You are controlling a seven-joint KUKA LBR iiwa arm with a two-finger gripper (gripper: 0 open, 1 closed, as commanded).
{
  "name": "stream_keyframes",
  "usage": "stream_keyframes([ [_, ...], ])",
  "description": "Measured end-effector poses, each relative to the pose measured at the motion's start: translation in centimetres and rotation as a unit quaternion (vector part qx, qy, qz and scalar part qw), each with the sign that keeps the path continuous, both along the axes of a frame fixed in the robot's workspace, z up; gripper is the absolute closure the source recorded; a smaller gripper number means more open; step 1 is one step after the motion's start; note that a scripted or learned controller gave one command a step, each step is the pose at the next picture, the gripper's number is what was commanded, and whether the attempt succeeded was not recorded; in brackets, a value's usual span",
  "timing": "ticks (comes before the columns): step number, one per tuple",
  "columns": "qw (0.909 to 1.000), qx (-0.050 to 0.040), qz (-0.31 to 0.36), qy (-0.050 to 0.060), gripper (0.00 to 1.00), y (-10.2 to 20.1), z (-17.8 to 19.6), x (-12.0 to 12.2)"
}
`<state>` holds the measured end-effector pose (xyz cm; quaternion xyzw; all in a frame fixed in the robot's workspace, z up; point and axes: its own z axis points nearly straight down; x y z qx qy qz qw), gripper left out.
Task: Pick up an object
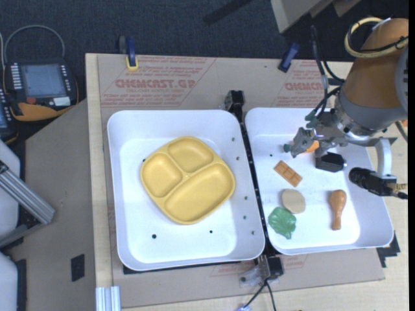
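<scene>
Grey two-finger gripper [302,142] hovered low over the right shallow white bin [369,237], near a small orange piece [314,146]; grip state unclear.

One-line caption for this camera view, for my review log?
Arm's gripper above right bin near cracker, biscuit, lettuce, drumstick; yellow plate in left bin.

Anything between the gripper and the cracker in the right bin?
Nothing visible. The gripper hovers over the right bin near its upper part; the cracker lies just below it in the view on bare bin floor. The cookie, lettuce and drumstick sit farther down.
</scene>
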<state>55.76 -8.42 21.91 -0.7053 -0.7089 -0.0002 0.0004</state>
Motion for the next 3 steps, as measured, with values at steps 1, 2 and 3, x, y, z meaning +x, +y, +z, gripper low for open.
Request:
stream_keyframes([
  [1,1.0,0.0,0.0,-0.001,1.0,4.7,0.7,0.8],
  [2,1.0,0.0003,0.001,-0.002,1.0,10.5,1.5,2.5],
  [3,1.0,-0.0003,0.0,-0.001,1.0,15.6,0.4,3.2],
])
